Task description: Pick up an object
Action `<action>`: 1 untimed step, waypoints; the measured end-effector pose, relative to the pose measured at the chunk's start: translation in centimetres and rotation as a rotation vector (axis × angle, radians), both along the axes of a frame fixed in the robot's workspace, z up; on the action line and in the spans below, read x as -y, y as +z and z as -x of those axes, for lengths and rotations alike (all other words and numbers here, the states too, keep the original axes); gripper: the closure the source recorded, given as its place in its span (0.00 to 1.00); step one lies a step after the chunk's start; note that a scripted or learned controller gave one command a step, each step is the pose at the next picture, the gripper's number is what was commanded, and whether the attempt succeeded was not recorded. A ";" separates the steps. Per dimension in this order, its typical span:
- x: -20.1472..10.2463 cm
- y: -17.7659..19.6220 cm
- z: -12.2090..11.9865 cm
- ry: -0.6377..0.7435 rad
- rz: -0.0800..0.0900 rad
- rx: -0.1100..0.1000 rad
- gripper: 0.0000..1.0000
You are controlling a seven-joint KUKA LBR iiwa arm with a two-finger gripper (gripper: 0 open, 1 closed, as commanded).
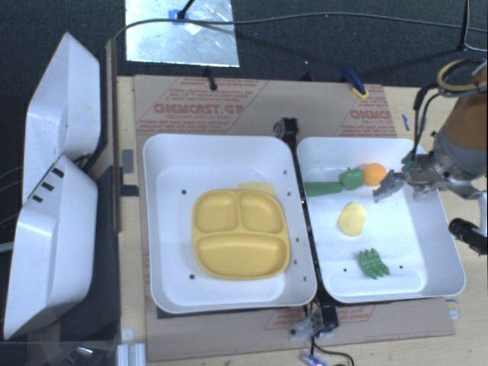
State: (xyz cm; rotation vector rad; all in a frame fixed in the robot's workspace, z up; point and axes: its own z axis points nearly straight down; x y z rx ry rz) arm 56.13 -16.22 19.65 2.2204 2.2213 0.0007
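The left bin holds a yellow tray; the right bin holds toy food under the empty, spread claw.

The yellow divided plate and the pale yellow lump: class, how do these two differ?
The yellow divided plate lies in the left bin; the pale yellow lump lies in the right bin. The plate is much larger. The plate has three compartments; the lump is smooth and rounded. Both are yellow and lie apart from the tool.

The grey arm enters from three o'clock, its pincer pointing toward nine o'clock, slightly lowered.
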 end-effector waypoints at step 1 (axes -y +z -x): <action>-0.1 1.2 -4.1 0.002 0.001 0.002 0.00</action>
